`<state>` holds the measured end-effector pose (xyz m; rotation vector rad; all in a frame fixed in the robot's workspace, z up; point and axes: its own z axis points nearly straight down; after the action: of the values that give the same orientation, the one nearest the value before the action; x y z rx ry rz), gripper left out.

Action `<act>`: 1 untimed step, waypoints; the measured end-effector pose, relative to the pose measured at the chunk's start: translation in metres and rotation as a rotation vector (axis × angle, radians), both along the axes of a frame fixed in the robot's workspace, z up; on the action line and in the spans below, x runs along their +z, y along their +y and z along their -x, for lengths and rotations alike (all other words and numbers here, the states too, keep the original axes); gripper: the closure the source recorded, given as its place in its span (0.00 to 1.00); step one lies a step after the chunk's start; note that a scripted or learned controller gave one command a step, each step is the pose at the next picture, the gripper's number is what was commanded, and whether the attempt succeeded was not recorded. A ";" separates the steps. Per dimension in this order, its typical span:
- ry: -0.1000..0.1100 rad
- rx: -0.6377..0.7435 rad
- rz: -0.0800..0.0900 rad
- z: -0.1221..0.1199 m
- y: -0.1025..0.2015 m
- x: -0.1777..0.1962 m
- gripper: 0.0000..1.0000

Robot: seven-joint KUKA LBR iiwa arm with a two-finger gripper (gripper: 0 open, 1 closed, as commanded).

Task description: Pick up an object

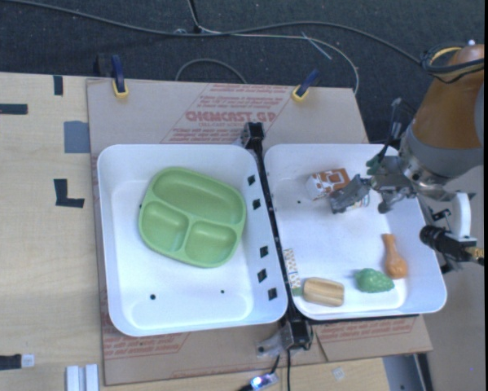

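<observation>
The right bin (341, 239) holds a small orange and white packet (327, 180) near its back. An orange carrot-shaped toy (393, 257), a green leafy toy (374, 280) and a tan bread roll (323, 291) lie along its front. My gripper (351, 195) hangs low over the right bin, just to the right of the packet and close against it. Whether it touches the packet cannot be told. In the left bin (121, 267) lies a green divided plate (193, 216).
The grey arm with its orange band (449, 108) comes in over the right bin's right rim. A black divider (265, 218) runs between the bins. Clamps (118, 78) and cables sit behind the bins on the cardboard sheet.
</observation>
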<state>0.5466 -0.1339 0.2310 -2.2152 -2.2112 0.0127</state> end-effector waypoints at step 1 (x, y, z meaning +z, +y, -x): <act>-0.012 0.004 0.002 -0.003 0.000 0.006 0.00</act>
<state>0.5491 -0.1336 0.2373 -2.2180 -2.2221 0.0017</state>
